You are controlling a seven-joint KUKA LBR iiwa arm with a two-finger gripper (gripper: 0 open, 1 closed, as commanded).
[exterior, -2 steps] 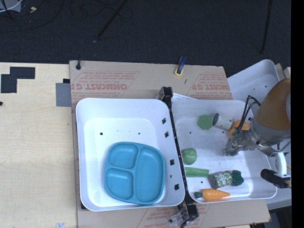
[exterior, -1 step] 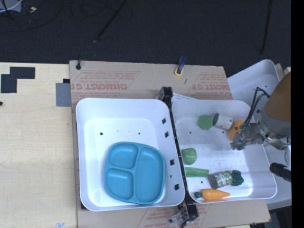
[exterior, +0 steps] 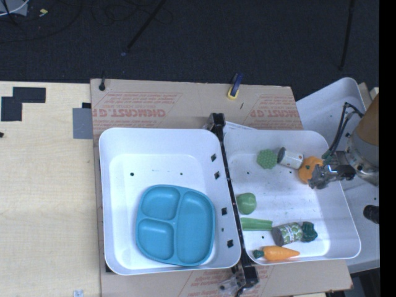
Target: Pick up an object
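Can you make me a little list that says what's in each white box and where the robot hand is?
left bin: a blue divided plate
right bin: a green bumpy toy, a white tube, an orange ball, a light green round toy, a green bean, a small green bottle, a toy carrot
gripper: at the right bin's right side, beside the orange ball
holding something: cannot tell

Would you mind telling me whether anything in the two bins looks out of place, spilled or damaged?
Nothing stands out. The blue divided plate lies flat in the left bin. The toy foods, among them the carrot, are loosely scattered in the right bin; none looks broken or spilled. The hand is at that bin's right edge.
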